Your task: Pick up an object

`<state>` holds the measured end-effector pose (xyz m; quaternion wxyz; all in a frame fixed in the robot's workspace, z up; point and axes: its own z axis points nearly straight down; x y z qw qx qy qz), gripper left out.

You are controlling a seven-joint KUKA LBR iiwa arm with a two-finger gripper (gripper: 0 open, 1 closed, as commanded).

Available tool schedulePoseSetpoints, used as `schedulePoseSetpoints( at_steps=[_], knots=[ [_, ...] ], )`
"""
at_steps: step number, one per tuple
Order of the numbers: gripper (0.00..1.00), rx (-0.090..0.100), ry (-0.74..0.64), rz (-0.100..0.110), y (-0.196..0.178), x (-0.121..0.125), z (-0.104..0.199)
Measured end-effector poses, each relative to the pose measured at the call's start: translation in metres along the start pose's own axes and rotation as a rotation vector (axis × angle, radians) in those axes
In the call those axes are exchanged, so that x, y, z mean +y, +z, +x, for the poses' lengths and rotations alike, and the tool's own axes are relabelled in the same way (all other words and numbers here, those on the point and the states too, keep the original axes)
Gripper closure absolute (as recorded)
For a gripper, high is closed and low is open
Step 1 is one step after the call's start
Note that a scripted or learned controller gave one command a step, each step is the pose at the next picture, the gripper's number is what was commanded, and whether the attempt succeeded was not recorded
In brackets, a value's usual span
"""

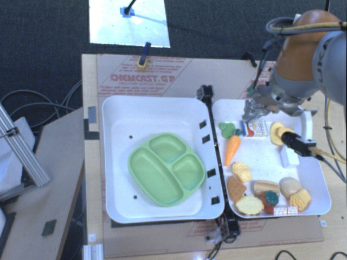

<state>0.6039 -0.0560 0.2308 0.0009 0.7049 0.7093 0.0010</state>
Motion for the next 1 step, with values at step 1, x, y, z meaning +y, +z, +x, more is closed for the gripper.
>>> schedulePoseSetpoints(
  at_steps=[1],
  knots=[
    [1.0, -0.001, 0.006, 0.002, 0.0013, -0.0036, -0.0088]
  ],
)
